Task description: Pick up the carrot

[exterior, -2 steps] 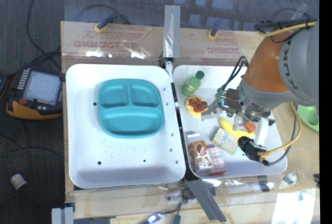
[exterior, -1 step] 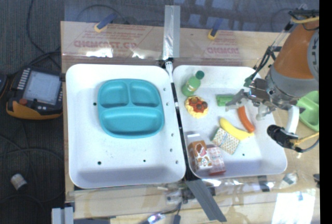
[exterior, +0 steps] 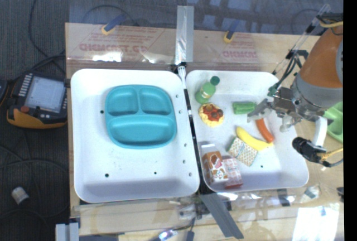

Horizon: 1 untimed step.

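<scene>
Your carrot (exterior: 265, 130) lies in the right bin (exterior: 290, 176), toward its right side, long axis on a diagonal running from upper left down to lower right. Its upper end sits under the gripper (exterior: 271, 112), so you can't make out which end is the tip. The gripper is right over it, but whether it has any grip on the carrot you cannot tell. Just beside the carrot's lower end is the banana (exterior: 252, 140), with a green block (exterior: 243, 107) up-left. The arm's orange band (exterior: 326, 61) is cut off at the right. Left bin (exterior: 89, 178) holds the blue tray (exterior: 139, 116).
</scene>
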Tool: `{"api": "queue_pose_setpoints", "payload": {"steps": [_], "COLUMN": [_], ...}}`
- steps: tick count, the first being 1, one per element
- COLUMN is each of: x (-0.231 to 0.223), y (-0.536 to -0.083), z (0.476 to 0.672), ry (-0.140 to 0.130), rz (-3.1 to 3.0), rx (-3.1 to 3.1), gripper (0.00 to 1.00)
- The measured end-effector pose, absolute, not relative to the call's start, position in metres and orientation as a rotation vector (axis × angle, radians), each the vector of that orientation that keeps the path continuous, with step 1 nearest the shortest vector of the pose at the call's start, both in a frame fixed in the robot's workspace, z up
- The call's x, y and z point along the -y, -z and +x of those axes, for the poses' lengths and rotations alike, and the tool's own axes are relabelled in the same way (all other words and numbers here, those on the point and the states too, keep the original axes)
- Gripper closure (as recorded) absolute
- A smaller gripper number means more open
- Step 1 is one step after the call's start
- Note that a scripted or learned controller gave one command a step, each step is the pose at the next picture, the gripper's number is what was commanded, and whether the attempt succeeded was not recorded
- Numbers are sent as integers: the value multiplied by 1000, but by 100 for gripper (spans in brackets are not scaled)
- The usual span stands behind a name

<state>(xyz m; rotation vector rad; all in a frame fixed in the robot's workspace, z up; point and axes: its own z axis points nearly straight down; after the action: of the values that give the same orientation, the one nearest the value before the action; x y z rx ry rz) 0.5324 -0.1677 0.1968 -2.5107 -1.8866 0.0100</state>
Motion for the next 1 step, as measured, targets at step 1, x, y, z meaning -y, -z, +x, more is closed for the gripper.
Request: {"api": "queue_pose_setpoints", "payload": {"steps": [1], "x": [168], "y": [-197], "z": [532], "ry": [-10], "rz": [-2511], "rx": [1887], "gripper": [0]}}
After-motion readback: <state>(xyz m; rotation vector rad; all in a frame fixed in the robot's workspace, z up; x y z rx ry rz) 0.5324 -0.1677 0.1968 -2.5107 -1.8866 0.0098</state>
